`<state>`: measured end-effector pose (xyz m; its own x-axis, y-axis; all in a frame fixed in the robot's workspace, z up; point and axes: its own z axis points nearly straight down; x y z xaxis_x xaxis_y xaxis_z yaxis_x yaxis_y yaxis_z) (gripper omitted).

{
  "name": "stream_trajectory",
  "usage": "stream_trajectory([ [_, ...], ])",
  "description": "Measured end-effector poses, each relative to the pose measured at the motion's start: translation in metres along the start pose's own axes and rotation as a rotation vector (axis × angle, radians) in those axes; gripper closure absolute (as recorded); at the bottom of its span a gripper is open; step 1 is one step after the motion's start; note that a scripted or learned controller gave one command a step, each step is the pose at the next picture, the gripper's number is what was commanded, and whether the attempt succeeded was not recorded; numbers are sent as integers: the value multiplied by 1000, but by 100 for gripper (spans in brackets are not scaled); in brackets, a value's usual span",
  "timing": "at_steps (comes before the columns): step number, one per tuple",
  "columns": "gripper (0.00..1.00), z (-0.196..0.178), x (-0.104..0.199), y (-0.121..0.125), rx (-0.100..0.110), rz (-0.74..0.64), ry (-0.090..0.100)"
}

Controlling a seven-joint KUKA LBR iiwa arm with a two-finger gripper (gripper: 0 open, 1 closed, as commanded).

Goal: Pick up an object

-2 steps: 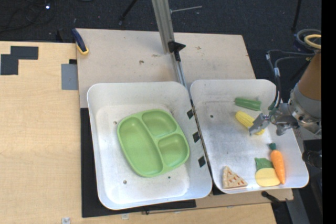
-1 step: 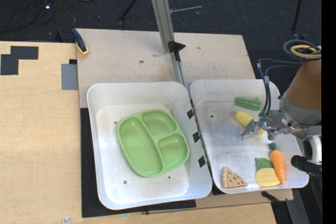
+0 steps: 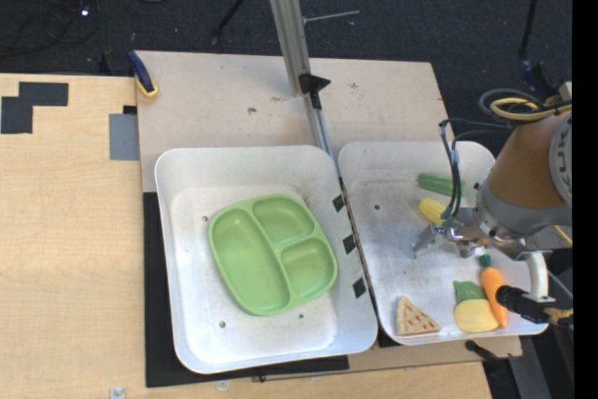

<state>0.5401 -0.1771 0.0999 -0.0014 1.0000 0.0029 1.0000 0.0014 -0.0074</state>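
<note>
My gripper (image 3: 447, 243) hangs low over the right bin (image 3: 388, 201), below the grey wrist with its orange band. It is open, and bare bin floor shows between its fingers. Just above it lie a yellow piece (image 3: 431, 208) and a green piece (image 3: 434, 183). An orange carrot (image 3: 492, 292) lies to its lower right, next to a small green block (image 3: 466, 292) and a yellow lemon-like piece (image 3: 476, 319). A tan triangular slice (image 3: 415, 318) rests at the bin's front edge.
The left bin (image 3: 187, 294) holds a green divided plate (image 3: 272, 252). An aluminium post (image 3: 290, 23) stands behind the bins. Black clips sit on the wall between the two bins. The arm's body covers the right bin's right side.
</note>
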Motion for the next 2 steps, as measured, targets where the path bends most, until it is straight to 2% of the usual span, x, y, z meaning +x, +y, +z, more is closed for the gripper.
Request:
stream_trajectory([
  [1, 100, -13, -2, 0, -3, 5, -1],
  [2, 100, -70, -7, 9, -11, 1, -4],
])
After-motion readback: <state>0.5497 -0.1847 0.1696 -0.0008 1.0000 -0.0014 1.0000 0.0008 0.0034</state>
